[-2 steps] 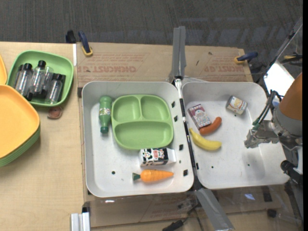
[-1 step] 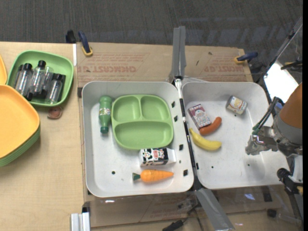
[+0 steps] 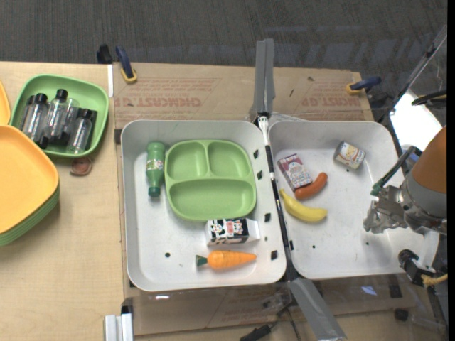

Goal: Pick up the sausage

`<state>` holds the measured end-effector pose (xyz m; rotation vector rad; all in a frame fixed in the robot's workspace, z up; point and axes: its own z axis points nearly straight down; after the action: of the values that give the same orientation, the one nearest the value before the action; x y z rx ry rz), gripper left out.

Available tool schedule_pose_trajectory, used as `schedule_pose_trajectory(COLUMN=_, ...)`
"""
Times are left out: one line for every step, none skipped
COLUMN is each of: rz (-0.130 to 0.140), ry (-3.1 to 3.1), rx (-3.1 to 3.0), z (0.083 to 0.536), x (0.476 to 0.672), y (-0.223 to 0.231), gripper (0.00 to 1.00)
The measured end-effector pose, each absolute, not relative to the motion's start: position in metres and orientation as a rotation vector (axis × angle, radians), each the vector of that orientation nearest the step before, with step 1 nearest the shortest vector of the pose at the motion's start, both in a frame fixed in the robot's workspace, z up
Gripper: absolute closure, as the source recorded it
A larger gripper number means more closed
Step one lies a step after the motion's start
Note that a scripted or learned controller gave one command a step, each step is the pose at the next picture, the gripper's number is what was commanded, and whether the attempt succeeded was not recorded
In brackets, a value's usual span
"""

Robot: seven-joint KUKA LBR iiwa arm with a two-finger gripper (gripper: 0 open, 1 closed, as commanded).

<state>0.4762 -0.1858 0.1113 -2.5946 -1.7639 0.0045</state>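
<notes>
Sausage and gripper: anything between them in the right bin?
Camera view: bare white bin floor separates the small red-orange sausage from the metal two-finger gripper. The yellow banana sits just below that line.

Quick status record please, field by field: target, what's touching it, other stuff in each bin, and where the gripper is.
target: sausage, right bin, lying at a slant
neighbours: pink carton against its upper left; banana just below
also in right bin: small packet near back right
left bin: green tray, green bottle, cow-print carton, carrot
gripper: over right bin's right side, apart from the sausage
held: nothing seen
</notes>
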Motion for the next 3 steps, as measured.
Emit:
schedule_pose_trajectory(rz=0.006, ry=-1.42, rx=-2.799, z=0.101, x=0.476, y=-0.182, gripper=1.0)
schedule_pose_trajectory(rz=0.005, ry=-1.456, rx=-2.782, z=0.141, x=0.477, y=-0.193, gripper=1.0)
schedule_pose_trajectory(rz=0.005, ry=-1.295, rx=-2.861, z=0.183, x=0.477, y=-0.21, gripper=1.0)
